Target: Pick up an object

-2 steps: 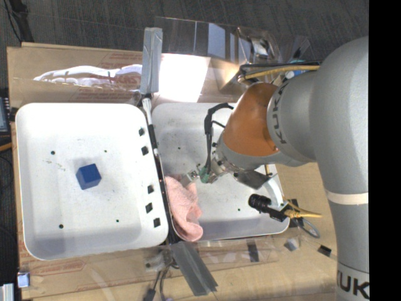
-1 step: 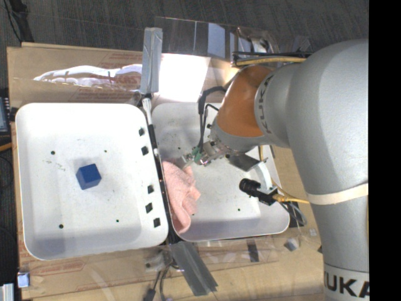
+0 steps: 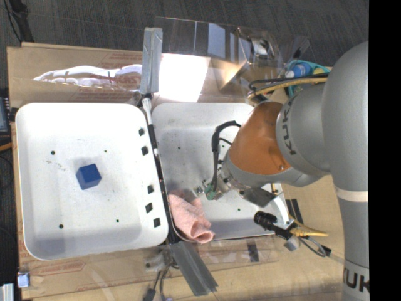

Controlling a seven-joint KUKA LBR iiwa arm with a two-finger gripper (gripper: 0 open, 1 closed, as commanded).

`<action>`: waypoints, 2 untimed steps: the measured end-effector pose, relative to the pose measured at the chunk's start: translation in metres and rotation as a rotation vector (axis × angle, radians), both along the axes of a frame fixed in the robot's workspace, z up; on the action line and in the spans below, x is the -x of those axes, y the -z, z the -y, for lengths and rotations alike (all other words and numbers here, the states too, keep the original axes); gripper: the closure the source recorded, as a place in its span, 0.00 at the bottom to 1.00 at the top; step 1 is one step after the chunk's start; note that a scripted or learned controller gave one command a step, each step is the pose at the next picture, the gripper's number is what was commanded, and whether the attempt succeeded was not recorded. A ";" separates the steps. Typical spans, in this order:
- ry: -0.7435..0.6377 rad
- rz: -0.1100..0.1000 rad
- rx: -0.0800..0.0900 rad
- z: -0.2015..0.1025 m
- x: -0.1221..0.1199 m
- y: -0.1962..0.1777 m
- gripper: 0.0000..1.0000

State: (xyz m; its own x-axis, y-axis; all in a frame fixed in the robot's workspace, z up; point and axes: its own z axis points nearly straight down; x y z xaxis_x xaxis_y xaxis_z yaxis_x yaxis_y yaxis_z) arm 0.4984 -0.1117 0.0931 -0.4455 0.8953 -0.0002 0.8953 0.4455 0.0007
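The grey arm with its orange band (image 3: pixel 260 146) reaches into the right-hand white bin (image 3: pixel 188 137), its gripper (image 3: pixel 210 190) low near the bin's front edge; whether the fingers are open or closed cannot be told. A crumpled pink cloth (image 3: pixel 190 217) lies at that bin's front left corner, just beside the gripper. A small blue cube (image 3: pixel 88 175) sits in the left-hand white bin (image 3: pixel 37 143), toward its middle.

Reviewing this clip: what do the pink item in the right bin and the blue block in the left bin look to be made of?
Pink item: likely soft cloth, matte; it lies crumpled in folds against the right bin wall. Blue block: rigid, probably foam or plastic, with flat faces, crisp edges and an even matte colour; which one is unclear. It sits in the left bin.
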 end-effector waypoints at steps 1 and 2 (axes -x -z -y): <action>-0.155 -0.002 -0.001 0.034 0.021 -0.015 0.00; 0.085 0.001 0.002 -0.010 -0.012 0.000 0.00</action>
State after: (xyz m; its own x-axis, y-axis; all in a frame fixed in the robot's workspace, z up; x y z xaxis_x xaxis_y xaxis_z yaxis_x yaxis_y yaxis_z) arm 0.5104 -0.1017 0.0927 -0.3675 0.9300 -0.0026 0.9300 0.3675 0.0011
